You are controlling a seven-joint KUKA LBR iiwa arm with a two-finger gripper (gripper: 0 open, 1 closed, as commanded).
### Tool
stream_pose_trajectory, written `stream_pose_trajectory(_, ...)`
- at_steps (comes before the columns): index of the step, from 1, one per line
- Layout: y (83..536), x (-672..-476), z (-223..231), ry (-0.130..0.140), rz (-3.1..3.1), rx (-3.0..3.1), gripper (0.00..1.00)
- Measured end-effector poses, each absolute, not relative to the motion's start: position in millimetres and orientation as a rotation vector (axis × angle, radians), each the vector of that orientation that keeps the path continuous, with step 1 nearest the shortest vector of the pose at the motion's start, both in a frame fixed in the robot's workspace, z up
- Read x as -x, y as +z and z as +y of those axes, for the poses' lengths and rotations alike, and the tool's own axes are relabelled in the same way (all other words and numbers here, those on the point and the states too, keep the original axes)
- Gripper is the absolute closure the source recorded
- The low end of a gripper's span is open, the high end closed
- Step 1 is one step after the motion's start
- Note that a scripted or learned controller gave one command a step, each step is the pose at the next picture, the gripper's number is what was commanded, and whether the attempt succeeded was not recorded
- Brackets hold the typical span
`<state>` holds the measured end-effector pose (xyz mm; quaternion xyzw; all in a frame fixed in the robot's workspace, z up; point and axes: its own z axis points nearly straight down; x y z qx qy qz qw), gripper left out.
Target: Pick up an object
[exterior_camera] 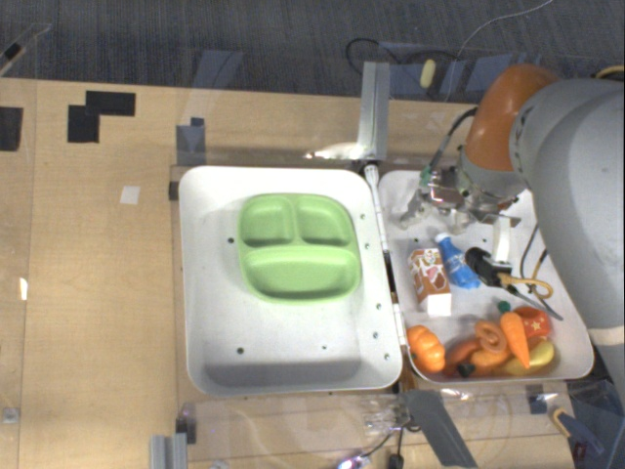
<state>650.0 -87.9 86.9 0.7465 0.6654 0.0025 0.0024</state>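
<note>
The grey arm (571, 164) reached over the right bin (582, 358), next to the left bin (200, 291) with a green divided plate (296, 244). The gripper (459, 198) hung above the bin's far end; I cannot tell how its jaws stood. Near it lay a blue bottle (456, 262), probably light, stiff and a little slippery; taking it across the middle seemed safest.

no legible text, printing on small brown packet (428, 272) too blurred
</note>
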Motion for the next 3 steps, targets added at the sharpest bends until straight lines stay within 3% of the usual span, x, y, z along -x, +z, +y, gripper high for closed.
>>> stream_pose_trajectory(1, 88.9, -565.8, -95.3, 0.012, 1.975, -2.436, 0.00)
stream_pose_trajectory(2, 100.7, -569.5, -95.1, 0.023, 1.972, -2.431, 1.00)
stream_pose_trajectory(3, 185.3, -596.9, -33.3, 0.006, 2.050, -2.378, 1.00)
